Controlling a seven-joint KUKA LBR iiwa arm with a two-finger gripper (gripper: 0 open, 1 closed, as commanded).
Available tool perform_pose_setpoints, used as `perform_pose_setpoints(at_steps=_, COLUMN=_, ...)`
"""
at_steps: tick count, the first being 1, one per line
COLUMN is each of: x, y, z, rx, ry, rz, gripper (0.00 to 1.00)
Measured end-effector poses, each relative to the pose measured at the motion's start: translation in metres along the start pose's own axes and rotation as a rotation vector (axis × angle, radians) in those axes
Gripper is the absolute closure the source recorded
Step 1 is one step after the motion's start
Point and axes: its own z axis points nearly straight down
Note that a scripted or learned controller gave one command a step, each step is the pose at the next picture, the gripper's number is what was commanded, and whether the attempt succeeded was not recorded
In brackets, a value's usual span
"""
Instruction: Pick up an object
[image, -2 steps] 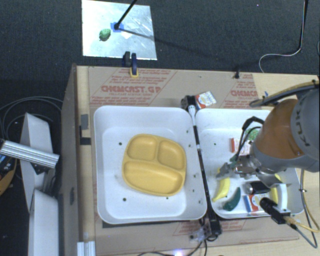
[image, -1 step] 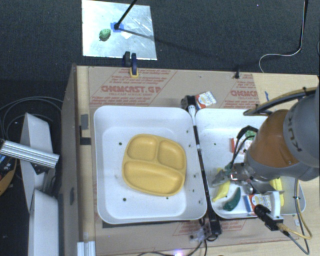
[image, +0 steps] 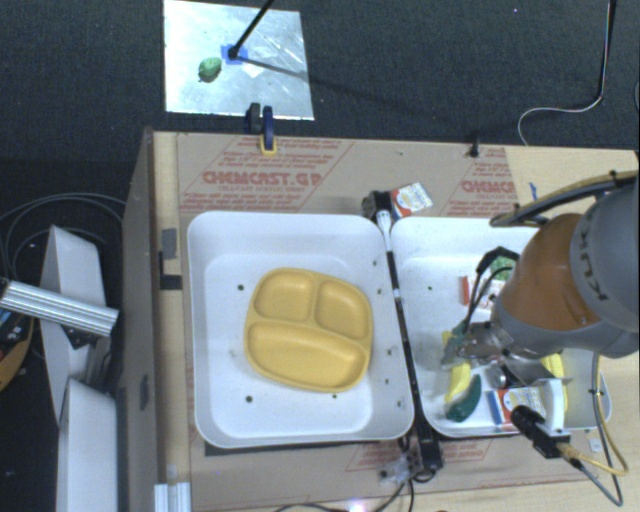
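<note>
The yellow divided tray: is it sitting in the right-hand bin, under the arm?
No. The yellow divided tray lies flat in the left bin, while the arm reaches over the right bin.

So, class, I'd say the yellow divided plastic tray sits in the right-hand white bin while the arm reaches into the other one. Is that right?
Not quite. The camera view shows the yellow divided plastic tray in the left-hand white bin, not the right-hand one. The grey arm with its orange band reaches into the other, right-hand white bin, where small objects lie.
</note>
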Motion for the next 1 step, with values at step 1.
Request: perform_pose_setpoints(at_steps=1, x=0.0596, y=0.0429, z=-0.0904, rx=-0.002, ry=-0.001, rz=0.001, gripper=1.00)
